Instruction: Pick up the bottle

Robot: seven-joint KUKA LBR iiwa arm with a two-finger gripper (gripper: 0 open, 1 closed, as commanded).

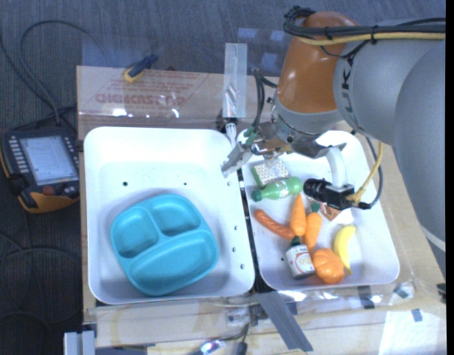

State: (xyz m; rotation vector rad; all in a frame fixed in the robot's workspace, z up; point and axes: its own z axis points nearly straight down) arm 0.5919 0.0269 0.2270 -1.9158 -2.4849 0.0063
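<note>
And here's a robotics lab, no doubt about it: a big grey industrial arm with an orange band reaches over a bench carrying two shallow white bins, one stocked with toy food. Off to the side sits a teach pendant on grey carpet, black cables snaking across the floor, tape holding the rig together.

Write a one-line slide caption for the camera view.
KUKA arm's hand hovers over the right bin above the green bottle, beside carrots and a banana; blue divided plate sits in the left bin.
</note>
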